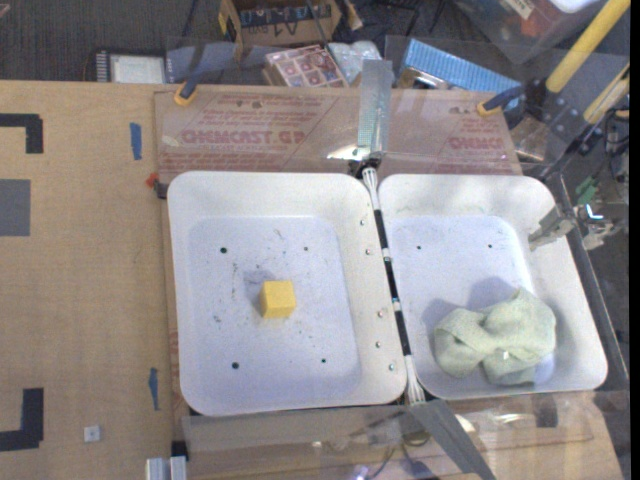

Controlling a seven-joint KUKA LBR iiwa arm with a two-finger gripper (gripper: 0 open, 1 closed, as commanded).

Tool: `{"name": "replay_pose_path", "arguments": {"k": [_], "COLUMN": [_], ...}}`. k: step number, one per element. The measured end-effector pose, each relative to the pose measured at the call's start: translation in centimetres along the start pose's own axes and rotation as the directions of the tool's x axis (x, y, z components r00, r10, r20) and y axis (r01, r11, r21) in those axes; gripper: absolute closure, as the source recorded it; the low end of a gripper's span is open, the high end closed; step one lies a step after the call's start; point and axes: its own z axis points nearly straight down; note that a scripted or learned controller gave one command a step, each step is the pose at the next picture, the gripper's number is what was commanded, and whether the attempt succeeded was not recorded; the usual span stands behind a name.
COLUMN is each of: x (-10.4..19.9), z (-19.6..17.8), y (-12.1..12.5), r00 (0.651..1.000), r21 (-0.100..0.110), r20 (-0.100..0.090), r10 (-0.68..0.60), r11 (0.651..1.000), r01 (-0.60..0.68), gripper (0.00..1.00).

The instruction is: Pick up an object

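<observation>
Camera view, from the bench side: yellow cube [279, 299] sits flat on the floor of the left bin [190, 268], roughly mid-floor, well clear of all four walls. Nothing is touching it. The floor around it has dark scuffs and specks, plus a few small dark holes.

Right bin [460, 193] holds a crumpled pale green cloth [497, 341], bunched in the near right corner area with its edge close to the near wall. The rest of that floor is bare.

The bins sit side by side with their rims touching along the middle seam. A thin cable [388, 268] runs down that seam.

Gripper [572, 224] – what I take for it is a small grey metal piece at the right bin's right rim, up at the wall and not down over the floor. It is well apart from the cloth and far from the cube. Whether it's apart or together I can't tell at this angle, and I see nothing in it.

Further out:
- A clear panel with red lettering [260, 136] lies flat behind both bins. An orange clamp [185, 93] sits at its left corner and a blue clamp [500, 99] at its right.
- A metal strip [373, 108] stands at the seam behind the bins.
- A brown board [80, 268] lies left of the bins – it carries black corner marks and bits of blue tape [135, 141].
- A yellow bar [598, 26] slants across the top right corner.
- Clutter on the floor behind includes a patterned box [303, 67] and a blue ribbed sheet [447, 68].
</observation>
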Motion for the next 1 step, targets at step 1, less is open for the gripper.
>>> {"name": "replay_pose_path", "arguments": {"k": [1], "x": [5.21], "z": [15.19], "y": [0.36], "r00": [0.955], "r21": [-0.003], "r20": [0.001], "r10": [-0.295], "r11": [0.955], "r01": [0.295], "gripper": [0.0]}}
